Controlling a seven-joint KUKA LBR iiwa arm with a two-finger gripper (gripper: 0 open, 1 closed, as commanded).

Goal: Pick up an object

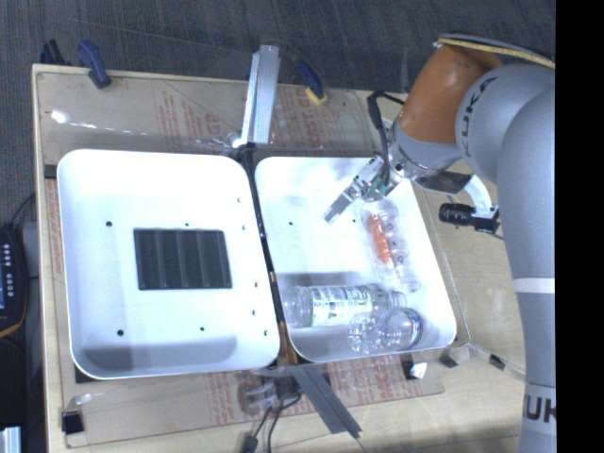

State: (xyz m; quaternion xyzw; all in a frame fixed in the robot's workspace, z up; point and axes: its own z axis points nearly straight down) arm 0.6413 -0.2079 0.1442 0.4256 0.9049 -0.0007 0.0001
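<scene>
Jaws, hanging over the far part of the right bin, point down and toward the tabletop's left edge. They show as one slim pale shape, so it cannot be told whether they are spread or pressed together. The tabletop carries two shallow white bins side by side. The grey arm comes in over its right edge, with its orange band above the wrist. The left bin holds a flat dark ribbed panel near its middle. The right bin holds the bottles, any of which would serve the task. A clear bottle with a green-and-white label lies on its side along the bin's near wall, its long axis parallel to the tabletop's near edge. A crumpled clear bottle lies touching it, toward the near right corner. Smallest and closest to the jaws is a slim clear bottle with an orange insert. It lies along the bin's right wall with its long axis running from the far edge toward the near edge. Its far end is just beside the jaws, on the side toward the tabletop's right edge and slightly nearer the near edge. That looks like the relation the coming move depends on. The jaws seem to sit off the bottle's axis, toward the bin's middle. A short shift toward the right edge would probably be needed, with the jaws closing across the bottle's width, not along its length. The bin wall close by leaves little room on that side.
</scene>
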